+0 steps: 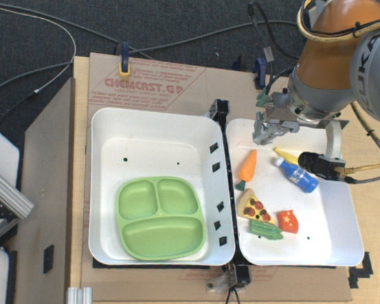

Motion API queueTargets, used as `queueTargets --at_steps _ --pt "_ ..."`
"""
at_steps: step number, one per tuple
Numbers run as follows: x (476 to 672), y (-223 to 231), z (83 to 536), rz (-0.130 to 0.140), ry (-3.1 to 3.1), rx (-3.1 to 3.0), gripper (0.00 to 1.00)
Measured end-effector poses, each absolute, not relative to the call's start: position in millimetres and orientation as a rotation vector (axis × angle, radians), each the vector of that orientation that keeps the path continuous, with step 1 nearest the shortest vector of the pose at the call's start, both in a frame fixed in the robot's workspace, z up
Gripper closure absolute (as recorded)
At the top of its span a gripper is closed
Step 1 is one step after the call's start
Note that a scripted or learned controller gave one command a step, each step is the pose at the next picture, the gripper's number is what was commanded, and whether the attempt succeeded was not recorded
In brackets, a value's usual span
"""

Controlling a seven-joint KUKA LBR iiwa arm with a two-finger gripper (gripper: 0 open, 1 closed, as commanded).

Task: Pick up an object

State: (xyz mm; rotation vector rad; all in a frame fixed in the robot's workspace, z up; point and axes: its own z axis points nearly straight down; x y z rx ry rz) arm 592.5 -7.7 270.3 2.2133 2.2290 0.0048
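Carrot, tapered and orange, lies below the metal gripper; finger state unclear.

My gripper hangs over the right bin at its 11 o'clock corner. The carrot lies at my 7, the bottle at my 4. A green tray sits in the left bin.
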Motion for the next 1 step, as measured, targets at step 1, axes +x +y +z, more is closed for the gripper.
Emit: queueTargets --at_steps 1 --pt "594.0 49.2 267.6 0.004 2.230 2.214 1.00"
